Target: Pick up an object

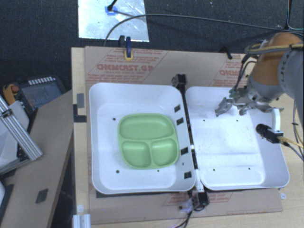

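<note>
Reaching in from the right edge of the frame, the grey arm with its orange band (278, 56) hangs its claw (233, 107) over the upper part of the right-hand shallow white bin (237, 175), fingers spread apart and pinching nothing. A pale green three-compartment plastic plate (146, 140) lies flat in the middle of the left-hand shallow white bin (102, 103), well apart from the claw.

Even, bright light from above me — the white bins (142, 99) nearly bleach out, shadows stay soft, a foil sheet (113, 13) glares, and fine detail is grainy.
</note>
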Robot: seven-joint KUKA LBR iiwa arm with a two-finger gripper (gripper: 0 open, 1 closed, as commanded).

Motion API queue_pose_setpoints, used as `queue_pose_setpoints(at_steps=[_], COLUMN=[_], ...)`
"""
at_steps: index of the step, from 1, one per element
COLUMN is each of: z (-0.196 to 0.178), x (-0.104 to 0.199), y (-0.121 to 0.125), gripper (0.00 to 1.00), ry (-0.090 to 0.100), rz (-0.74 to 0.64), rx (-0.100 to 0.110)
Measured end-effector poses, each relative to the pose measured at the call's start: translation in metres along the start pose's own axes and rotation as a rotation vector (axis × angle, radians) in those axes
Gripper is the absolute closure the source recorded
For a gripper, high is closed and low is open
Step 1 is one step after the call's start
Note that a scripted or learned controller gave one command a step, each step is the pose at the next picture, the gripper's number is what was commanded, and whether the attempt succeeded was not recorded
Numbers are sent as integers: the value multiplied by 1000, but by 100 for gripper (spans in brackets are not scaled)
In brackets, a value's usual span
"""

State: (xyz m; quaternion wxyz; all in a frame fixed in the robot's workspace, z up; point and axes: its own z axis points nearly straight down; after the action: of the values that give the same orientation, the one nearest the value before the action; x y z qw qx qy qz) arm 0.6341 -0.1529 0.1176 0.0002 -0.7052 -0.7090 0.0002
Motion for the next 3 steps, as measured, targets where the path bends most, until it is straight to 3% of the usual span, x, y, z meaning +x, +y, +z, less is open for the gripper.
queue_pose_setpoints(at_steps=[1, 3], z=[-13, -137], x=[0, -13], y=[1, 2], gripper=[100, 100], ry=[-1, -2], rz=[-2, 1], rx=[-5, -8])
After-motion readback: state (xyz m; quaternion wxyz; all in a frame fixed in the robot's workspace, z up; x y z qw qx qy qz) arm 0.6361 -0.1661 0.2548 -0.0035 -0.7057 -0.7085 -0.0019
